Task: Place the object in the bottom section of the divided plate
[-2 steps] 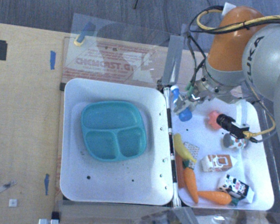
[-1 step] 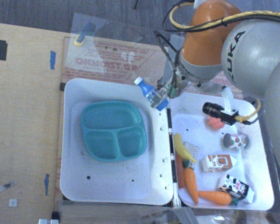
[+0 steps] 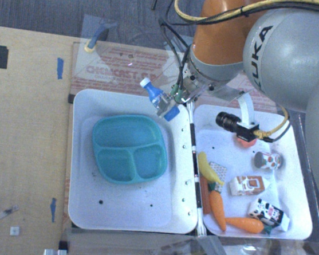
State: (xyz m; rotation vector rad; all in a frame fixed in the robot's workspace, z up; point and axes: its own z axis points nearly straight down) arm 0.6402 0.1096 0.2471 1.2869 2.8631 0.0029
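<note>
Glossy grey arm (image 3: 295, 54), smooth teal plate (image 3: 129, 147)

The arm (image 3: 285, 47) runs off the top and right edges. The gripper (image 3: 165, 103) is small and blurred — whatever blue-and-white thing sits there stays unclear.

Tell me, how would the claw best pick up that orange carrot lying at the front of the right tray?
Probably from straight above, closing across the thick middle of the carrot. It lies flat and lengthwise along the right bin's near edge, with its sides mostly free there.
</note>
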